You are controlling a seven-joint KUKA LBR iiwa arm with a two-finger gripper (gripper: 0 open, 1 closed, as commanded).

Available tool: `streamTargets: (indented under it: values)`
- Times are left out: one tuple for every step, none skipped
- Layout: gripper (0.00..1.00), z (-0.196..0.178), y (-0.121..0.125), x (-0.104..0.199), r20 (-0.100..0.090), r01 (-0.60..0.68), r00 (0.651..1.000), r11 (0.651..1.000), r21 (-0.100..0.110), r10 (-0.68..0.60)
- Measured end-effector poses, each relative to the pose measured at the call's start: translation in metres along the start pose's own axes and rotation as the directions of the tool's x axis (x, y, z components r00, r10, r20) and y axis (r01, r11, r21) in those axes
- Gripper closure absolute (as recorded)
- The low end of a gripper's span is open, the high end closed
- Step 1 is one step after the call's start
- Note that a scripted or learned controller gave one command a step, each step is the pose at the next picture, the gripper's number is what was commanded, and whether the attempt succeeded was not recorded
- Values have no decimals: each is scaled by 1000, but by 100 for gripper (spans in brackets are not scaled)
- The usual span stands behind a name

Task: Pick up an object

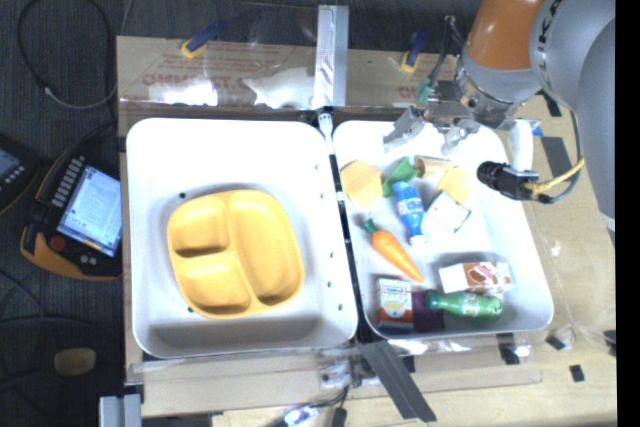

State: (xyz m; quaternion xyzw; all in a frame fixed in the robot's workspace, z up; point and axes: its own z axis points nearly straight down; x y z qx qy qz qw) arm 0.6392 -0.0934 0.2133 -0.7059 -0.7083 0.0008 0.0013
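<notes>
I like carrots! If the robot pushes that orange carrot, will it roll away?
The carrot is tapered, so it would probably roll in a curve, not straight. It looks like smooth toy plastic, so likely light, stiff and a bit slippery. The blue bottle close by might stop it.

probably a robot lab: 2 white bins, cables, teach pendant

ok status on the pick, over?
Claw open, hovering over right bin's far edge, nothing between its fingers. Green toy and blue bottle lie just below it. Carrot further down, apart.
</notes>
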Motion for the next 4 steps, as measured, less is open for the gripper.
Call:
streamTargets:
  values:
    - [0,123,1,-27,4,159,987,987,-8,-159]
    - [0,124,18,-10,10,336,942,942,-9,-336]
    - [100,113,19,-8,6,336,942,942,-14,-336]
    - [100,29,20,22,5,469,883,883,-2,-469]
